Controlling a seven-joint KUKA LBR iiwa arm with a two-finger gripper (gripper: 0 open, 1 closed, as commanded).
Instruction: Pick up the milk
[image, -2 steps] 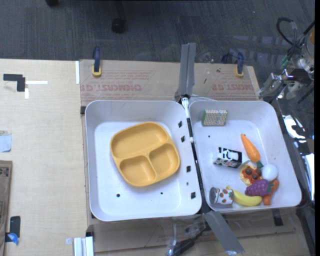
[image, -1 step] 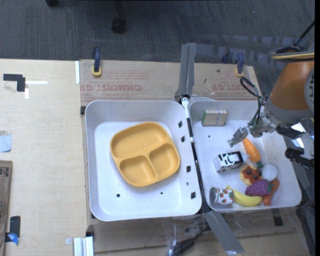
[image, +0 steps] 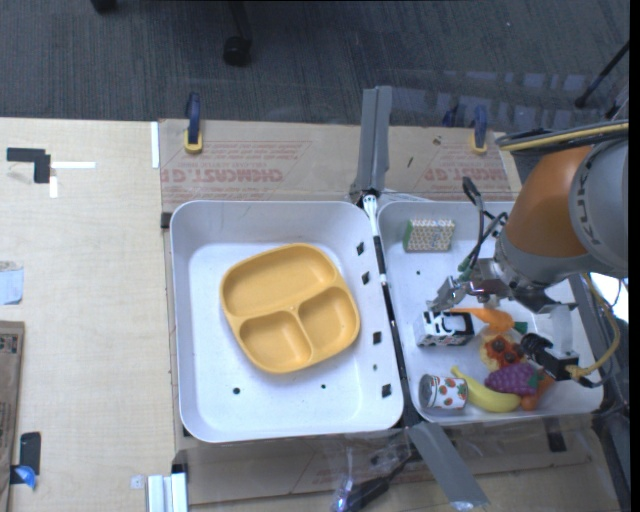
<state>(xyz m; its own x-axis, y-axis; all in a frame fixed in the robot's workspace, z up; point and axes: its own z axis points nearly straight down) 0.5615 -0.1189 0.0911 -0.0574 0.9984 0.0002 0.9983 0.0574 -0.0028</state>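
The milk (image: 446, 328), a small black-and-white carton, is seen lying on its side in the right bin (image: 400, 262), its long axis running across the view, though which end is the top cannot be made out. The gripper (image: 447, 297) is held just above its left part; whether it is parted or closed cannot be told. A carrot (image: 492, 317), grapes (image: 514, 378), a banana (image: 487, 394) and a can (image: 443, 392) are found nearby, and a yellow plate (image: 290, 306) in the left bin (image: 185, 300).
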